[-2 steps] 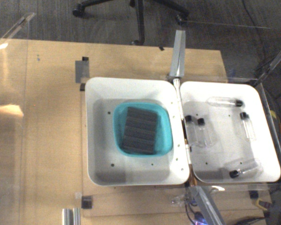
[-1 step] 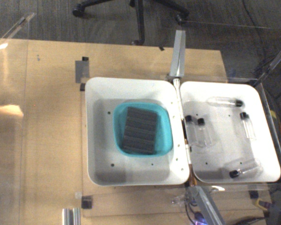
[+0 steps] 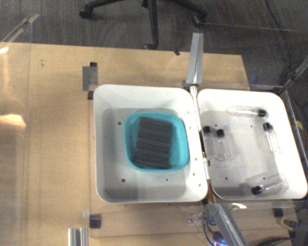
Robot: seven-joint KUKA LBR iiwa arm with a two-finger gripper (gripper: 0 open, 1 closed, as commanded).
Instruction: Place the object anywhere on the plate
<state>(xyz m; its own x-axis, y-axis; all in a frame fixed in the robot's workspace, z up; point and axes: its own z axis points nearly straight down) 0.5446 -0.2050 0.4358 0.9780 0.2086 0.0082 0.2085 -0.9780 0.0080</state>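
Dark ridged block lies flat on the teal plate, which sits in the middle of the left bin. The block covers most of the plate's floor, and its short ends come close to the plate's far and near rims. If the block is the object meant, the task looks done.

Whether the gripper is open or closed, and whether it holds anything, I cannot tell.

The right bin holds several clear vials with black caps: one along the far wall, a pair near the left wall, one towards the right wall and one by the near right corner.

The risks, as I judge them:
- **Plate knocked:** a fresh descent into the left bin could catch the plate's raised rim and shove it, tipping the block off.
- **Vial chosen instead:** it is round and see-through (hard to locate and quick to roll), and little bare plate is left. Set on the ridges, it could roll off into the bin.
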